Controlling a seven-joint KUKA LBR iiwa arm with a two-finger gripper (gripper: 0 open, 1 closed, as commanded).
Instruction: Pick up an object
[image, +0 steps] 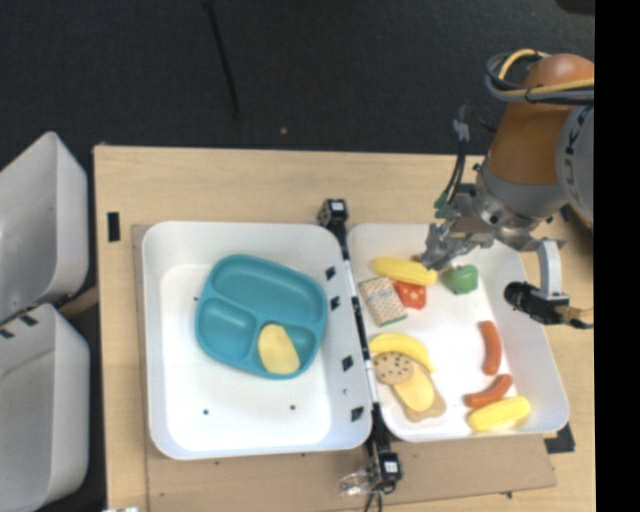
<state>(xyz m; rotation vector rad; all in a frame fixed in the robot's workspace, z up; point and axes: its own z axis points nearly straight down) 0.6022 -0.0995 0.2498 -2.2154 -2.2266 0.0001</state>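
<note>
Left bin (170, 420): blue tray (255, 305) holding yellow piece (278, 350). Right bin (545, 370): toy food. Gripper (442, 255) at far edge, just above yellow corn (403, 270); finger state indeterminable.

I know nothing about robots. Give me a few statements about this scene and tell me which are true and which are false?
1. The blue plate lies in the left bin. True.
2. A yellow item rests on that plate. True.
3. The robot's hand hangs over the left bin. False: it is over the right bin, near the green item.
4. The two sausages lie on the blue plate. False: they are in the right bin.
</note>
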